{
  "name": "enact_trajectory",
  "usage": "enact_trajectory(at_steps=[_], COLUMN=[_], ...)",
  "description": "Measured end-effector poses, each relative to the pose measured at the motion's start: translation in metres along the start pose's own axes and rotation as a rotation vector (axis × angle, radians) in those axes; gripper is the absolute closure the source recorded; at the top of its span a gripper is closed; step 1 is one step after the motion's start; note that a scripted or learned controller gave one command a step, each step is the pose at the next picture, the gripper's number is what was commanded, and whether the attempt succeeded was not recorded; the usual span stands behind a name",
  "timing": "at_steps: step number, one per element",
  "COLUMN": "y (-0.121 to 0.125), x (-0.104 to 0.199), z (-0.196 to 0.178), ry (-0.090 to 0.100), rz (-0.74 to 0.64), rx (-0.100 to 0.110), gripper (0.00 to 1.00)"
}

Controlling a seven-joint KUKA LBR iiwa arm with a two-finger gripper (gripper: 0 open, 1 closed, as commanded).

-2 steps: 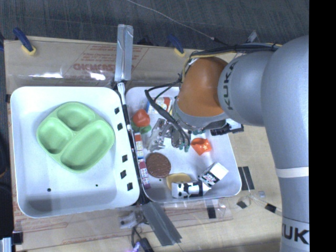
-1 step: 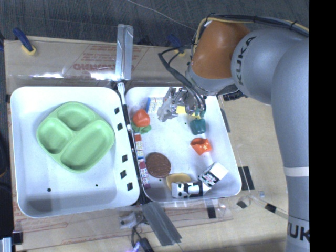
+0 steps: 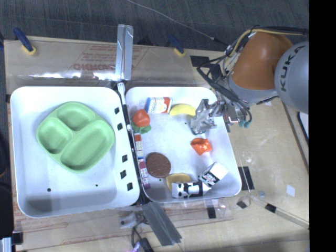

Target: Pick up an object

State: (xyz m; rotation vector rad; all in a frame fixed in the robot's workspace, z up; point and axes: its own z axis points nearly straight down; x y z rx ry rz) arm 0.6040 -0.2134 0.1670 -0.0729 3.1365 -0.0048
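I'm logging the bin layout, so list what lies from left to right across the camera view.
green divided plate → red tomato-like toy → white can with blue label → banana → gripper. The brown round disc, orange piece and black-and-white cartons overlap these in left-right position, so they are left out.

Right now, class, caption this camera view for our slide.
Gripper over the right bin between banana and orange toy; green plate alongside.
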Motion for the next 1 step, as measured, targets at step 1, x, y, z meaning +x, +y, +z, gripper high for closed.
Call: enact_trajectory(at_steps=[1], y=[0.0312], x=[-0.0269], z=[0.0017], ry=[-0.002], rz=[0.122], rx=[-0.002], gripper=[1.0])
